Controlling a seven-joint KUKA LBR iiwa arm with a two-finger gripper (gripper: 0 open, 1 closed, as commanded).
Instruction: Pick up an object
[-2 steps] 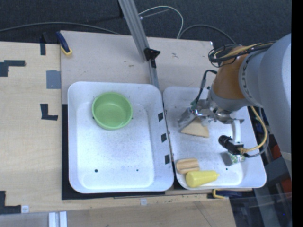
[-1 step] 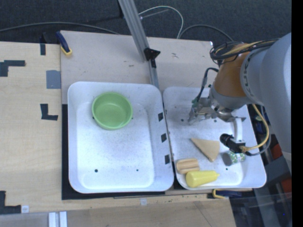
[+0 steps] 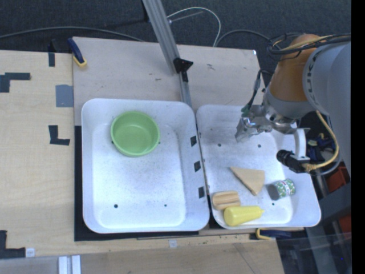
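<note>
My gripper (image 3: 246, 131) hangs over the upper middle of the right bin (image 3: 219, 153), with nothing visible between its fingers. Below it, toward the bin's front, lie a tan wedge (image 3: 250, 178), a small tan block (image 3: 226, 198) and a yellow rounded piece (image 3: 242, 214). A small green-and-white can (image 3: 282, 188) lies on its side at the front right. A green bowl (image 3: 135, 133) stands in the upper left of the left bin (image 3: 142, 204).
A slanted metal pole (image 3: 165, 36) reaches down to the bench just behind where the bins meet. Cables (image 3: 199, 16) trail across the bench behind the bins. The arm's grey body and orange band (image 3: 293, 79) loom over the right bin's far right corner.
</note>
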